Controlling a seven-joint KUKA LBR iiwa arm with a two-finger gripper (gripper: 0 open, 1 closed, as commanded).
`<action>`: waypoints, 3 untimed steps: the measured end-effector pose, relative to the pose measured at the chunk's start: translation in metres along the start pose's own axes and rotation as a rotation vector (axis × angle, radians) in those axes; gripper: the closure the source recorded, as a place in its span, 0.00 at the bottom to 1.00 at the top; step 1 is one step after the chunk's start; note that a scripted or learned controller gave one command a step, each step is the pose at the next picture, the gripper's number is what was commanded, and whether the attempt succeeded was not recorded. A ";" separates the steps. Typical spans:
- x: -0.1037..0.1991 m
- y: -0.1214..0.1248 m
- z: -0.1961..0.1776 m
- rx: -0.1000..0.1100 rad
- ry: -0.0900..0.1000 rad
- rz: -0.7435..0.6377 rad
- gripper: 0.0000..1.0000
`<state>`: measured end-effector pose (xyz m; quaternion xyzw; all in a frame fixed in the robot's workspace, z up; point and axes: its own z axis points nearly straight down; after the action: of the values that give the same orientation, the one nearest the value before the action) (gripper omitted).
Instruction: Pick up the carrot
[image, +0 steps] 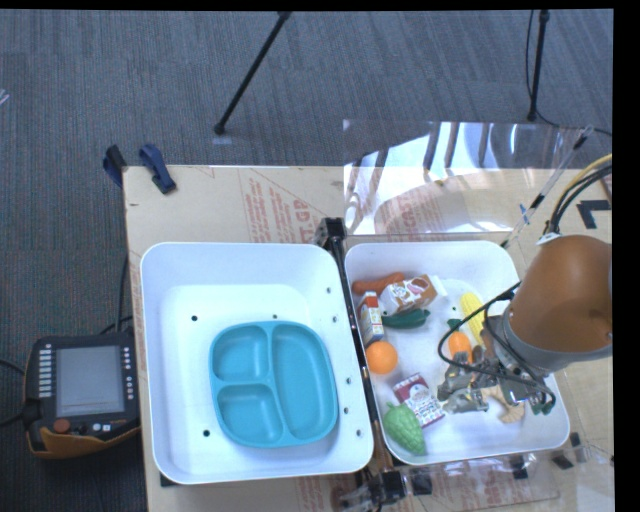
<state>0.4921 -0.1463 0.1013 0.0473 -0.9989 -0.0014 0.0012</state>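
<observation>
Carrot (459, 345) lies in right bin (500, 262), beside corn (470, 305), just left of arm (565, 295). Gripper (470, 392) low over bin floor below carrot; grip state: cannot tell. Orange (381, 357) to left. Left bin (180, 270) holds blue tray (272, 383).

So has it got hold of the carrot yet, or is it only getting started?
Already done: the arm has reached into the right bin, its gripper low among the toy food. In hand: nothing that I can see. An orange piece sits just beside the gripper, perhaps the carrot, though it is too small to tell. Left: gripping it and lifting it clear. The blue tray in the left bin plays no part.
</observation>
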 end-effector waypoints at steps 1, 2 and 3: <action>-0.002 0.002 -0.009 -0.002 0.000 -0.003 1.00; -0.030 -0.067 0.015 0.000 -0.002 0.400 1.00; -0.041 -0.011 0.016 -0.001 0.002 0.773 1.00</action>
<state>0.5336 -0.1536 0.0855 -0.3329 -0.9430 -0.0013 0.0027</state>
